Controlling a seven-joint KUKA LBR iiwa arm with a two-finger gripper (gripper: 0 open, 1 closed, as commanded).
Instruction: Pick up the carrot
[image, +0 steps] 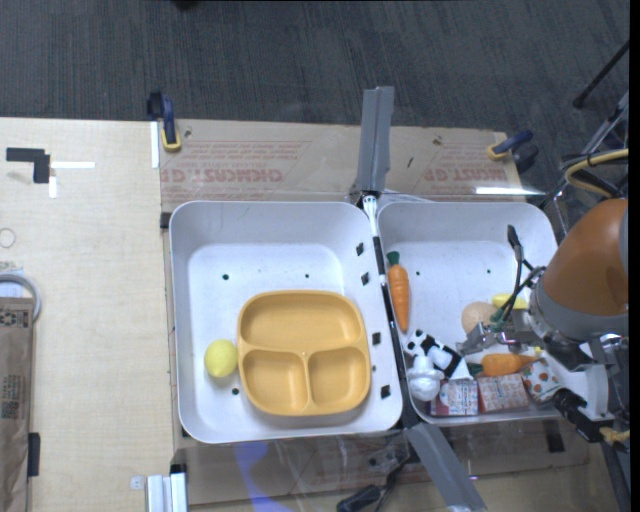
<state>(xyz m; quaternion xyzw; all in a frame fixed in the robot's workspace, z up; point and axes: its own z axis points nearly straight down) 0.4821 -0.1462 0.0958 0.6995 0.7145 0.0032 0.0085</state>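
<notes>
One carrot (399, 291) | right bin's (455, 228) left wall | well left of jaws (478, 343)

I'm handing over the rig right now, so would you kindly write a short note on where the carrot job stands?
Gripper: low over the right white bin's lower right part, amid the clutter; finger state unclear.
Orange carrot with green top: lies against that bin's left wall, apart from the gripper.
Another orange item sits by the gripper; not the target.
Done: nothing; carrot not lifted.
Left: move to the carrot, grasp, lift.
</notes>
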